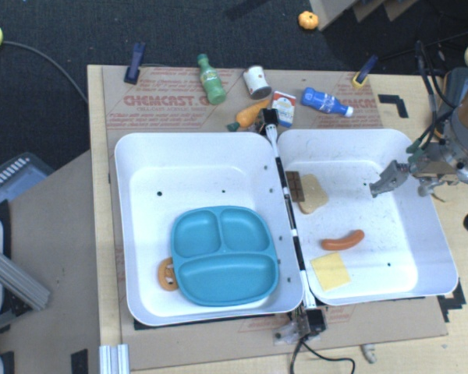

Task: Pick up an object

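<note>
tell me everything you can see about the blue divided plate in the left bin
The blue divided plate is a light blue tray with rounded corners, plastic by its look. Raised ridges split it into three compartments: two smaller ones at the far side and one wide one at the near side. It lies flat, face up, on the floor of the left bin, toward the near right part. A small brown pretzel-like piece pokes out from under its left edge. Nothing lies on the plate.

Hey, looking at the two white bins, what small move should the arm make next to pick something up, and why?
Probably shift the pincer toward the orange-red sausage in the right white bin. The pincer hovers near the bin's far right side with nothing visibly between its tips, and the sausage lies apart from the yellow cheese square.
</note>
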You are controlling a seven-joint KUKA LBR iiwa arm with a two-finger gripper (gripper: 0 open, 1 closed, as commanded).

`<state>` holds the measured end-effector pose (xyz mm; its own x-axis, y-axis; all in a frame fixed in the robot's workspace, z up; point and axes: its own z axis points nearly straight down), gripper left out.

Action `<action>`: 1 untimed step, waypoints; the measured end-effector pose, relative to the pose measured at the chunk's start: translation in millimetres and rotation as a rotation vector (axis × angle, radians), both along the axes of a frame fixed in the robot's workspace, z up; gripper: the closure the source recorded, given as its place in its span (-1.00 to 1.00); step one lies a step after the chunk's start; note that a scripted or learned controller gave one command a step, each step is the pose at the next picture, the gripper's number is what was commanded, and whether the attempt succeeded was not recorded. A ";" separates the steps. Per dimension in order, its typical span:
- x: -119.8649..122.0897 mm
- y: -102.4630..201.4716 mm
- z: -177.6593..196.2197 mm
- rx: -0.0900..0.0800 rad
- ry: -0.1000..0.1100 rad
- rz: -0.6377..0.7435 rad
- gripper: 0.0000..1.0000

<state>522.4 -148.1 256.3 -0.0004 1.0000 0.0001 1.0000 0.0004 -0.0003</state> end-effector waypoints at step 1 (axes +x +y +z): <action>-20.9 31.6 -83.4 0.000 0.001 -0.001 -1.00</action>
